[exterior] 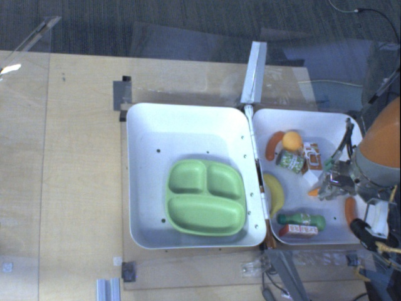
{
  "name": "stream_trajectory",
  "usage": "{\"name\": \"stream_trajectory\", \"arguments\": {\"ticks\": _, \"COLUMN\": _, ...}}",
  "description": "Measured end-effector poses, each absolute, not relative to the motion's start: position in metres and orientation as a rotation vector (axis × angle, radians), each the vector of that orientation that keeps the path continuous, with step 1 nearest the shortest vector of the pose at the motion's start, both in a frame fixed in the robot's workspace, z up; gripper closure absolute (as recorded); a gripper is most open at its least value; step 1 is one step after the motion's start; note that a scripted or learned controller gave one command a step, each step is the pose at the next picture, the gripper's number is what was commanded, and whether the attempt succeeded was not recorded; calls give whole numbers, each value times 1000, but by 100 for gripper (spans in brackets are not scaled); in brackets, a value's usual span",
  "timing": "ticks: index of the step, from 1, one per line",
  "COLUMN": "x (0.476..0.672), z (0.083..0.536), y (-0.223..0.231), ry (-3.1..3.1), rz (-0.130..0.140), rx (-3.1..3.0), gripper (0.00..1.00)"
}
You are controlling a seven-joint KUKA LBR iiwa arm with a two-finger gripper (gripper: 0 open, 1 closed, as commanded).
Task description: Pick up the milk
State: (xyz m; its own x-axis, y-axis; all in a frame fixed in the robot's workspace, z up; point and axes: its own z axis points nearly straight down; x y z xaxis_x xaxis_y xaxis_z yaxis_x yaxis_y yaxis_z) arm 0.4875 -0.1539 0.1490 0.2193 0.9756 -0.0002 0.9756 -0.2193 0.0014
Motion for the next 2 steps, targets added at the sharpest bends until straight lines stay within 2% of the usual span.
{"name": "stream_trajectory", "arguments": {"ticks": 1, "x": 492, "z": 90, "y": -191, "ry": 1613, "rz": 17, "rx": 2689, "gripper": 100}}
{"name": "stream_trajectory", "arguments": {"ticks": 2, "x": 493, "z": 91, "y": -147, "ry": 1103, "rz": 26, "rx": 2927, "gripper": 100}}
